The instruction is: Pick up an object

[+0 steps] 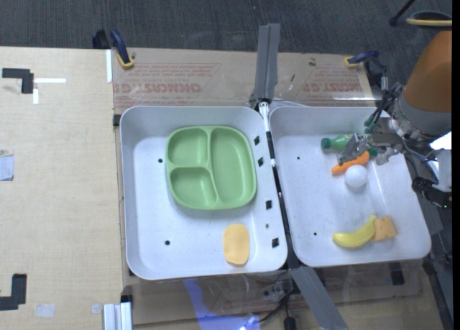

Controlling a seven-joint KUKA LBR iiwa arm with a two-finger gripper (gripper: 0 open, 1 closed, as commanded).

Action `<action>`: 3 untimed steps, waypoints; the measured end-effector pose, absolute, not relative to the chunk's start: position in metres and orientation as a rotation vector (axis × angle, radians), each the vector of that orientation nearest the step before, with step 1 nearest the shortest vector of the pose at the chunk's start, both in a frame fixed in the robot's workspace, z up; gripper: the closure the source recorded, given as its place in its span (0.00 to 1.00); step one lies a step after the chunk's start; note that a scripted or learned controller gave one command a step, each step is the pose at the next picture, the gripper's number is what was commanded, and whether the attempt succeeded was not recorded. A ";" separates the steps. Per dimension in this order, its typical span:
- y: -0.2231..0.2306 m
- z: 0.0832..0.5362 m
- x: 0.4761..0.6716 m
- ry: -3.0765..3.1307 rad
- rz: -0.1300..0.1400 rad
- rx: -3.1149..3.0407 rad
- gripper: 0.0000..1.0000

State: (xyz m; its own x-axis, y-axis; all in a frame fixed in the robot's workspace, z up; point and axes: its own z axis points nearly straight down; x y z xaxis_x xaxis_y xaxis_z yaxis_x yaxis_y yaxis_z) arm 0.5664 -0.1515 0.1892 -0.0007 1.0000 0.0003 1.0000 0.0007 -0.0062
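Note:
In the right bin (pixel 309 206), my gripper (pixel 353 152) reaches in from the right and hangs low over the far part of the bin. Its tip sits right over an orange carrot (pixel 341 168) and just right of a green object (pixel 333 142). A white ball (pixel 356 177) lies directly in front of the tip, touching or nearly touching the carrot. Nearer the front of the bin lie a yellow banana (pixel 355 235) and a small orange piece (pixel 384 228) against its right end.
The left bin (pixel 144 235) holds a green divided plate (pixel 211 167) and a yellow-orange oval piece (pixel 236 243) at its front. A grey divider rail (pixel 267 62) runs between the bins at the back. The arm's orange band (pixel 431 77) rises at the right.

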 end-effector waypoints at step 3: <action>-0.153 0.096 0.648 -2.248 0.011 -2.189 1.00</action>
